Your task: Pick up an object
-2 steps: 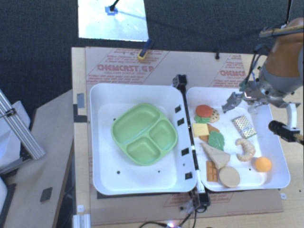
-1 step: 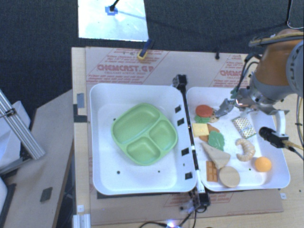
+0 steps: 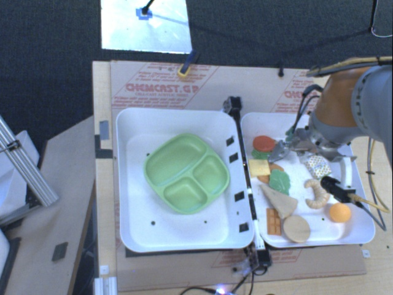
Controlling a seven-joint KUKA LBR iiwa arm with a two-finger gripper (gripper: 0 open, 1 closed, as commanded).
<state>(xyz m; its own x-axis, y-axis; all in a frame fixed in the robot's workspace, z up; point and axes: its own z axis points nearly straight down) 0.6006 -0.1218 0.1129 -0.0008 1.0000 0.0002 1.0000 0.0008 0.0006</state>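
Jaws (image 3: 277, 154) low in crowded right bin (image 3: 362, 226), beside red disc (image 3: 264, 144); state impossible to tell. Risk: nudging yellow block (image 3: 260, 167) or green piece (image 3: 279, 180), closing on nothing.

A: Pretty sure this is a robotics lab, not anyone's kitchen.

B: What gives it away?

A: The worktop (image 3: 156, 82) is a sheet still wearing its printed protective film, two white bins (image 3: 132, 165) clipped side by side, loose cables (image 3: 377, 17) trailing over dark carpet (image 3: 49, 48), an aluminium frame rail (image 3: 24, 165) off to the side. And the "food" is plastic toys (image 3: 288, 195) beside a green divided plate (image 3: 186, 173).
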